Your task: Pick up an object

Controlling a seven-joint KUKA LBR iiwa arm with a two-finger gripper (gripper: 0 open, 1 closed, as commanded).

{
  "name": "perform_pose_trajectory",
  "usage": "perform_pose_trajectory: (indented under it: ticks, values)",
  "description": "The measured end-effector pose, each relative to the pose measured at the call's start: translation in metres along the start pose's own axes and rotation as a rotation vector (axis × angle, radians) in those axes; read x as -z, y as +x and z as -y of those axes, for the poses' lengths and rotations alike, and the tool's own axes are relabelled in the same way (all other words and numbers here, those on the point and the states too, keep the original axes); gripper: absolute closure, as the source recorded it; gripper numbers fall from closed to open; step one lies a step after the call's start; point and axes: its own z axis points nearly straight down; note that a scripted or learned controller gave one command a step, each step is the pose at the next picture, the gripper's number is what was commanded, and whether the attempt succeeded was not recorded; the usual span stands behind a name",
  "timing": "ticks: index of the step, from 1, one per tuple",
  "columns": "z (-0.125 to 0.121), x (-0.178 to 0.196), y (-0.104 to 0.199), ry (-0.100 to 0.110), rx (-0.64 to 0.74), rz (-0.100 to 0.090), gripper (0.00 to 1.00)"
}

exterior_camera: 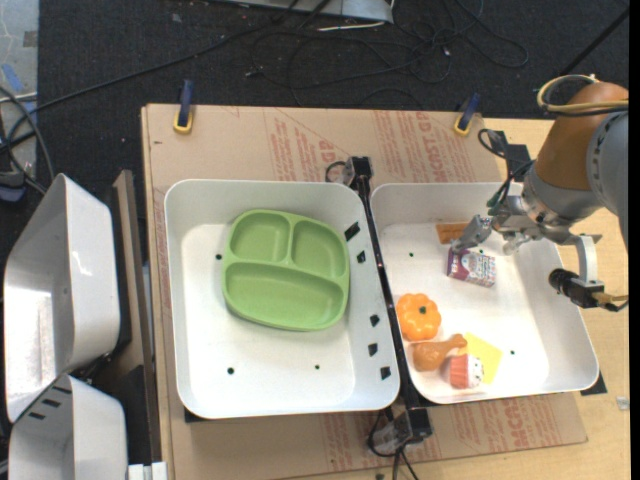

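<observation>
nearest the camera, by the front edge of the right bin (585, 363), lie a cupcake (464, 370) touching a yellow wedge (485, 352) and a drumstick (438, 352) just behind and to their left. an orange pumpkin (419, 314) sits just behind the drumstick, close to the bin's left wall. further back, near the middle of the same bin, a purple carton (472, 266) lies on its side, and a small orange piece (450, 232) rests just behind it toward the bin's back edge.

the gripper (492, 232) hangs low over the back half of the right bin, just right of the orange piece and just above the carton's far end; whether it touches either is not clear. its fingers (477, 232) are grey and seen at a slant, so i cannot tell if they are apart or together, and nothing shows between them. the arm (578, 163) comes in from the tabletop's right edge, its orange band over the bin's back right corner.

the left bin (190, 298) holds a green plate (287, 270) with three compartments, lying flat near the bin's middle, a little toward the back. both bins stand side by side on the tabletop (260, 138), with two clamps (183, 118) on its back edge.
</observation>
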Motion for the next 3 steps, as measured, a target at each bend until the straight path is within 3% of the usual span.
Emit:
perform_pose_trajectory:
  ticks: [1, 3]
  values:
    - [-0.002, 0.013, 0.001, -0.007, 0.002, -0.001, 1.0]
    - [0.004, 0.134, 0.003, -0.002, 0.002, 0.001, 1.0]
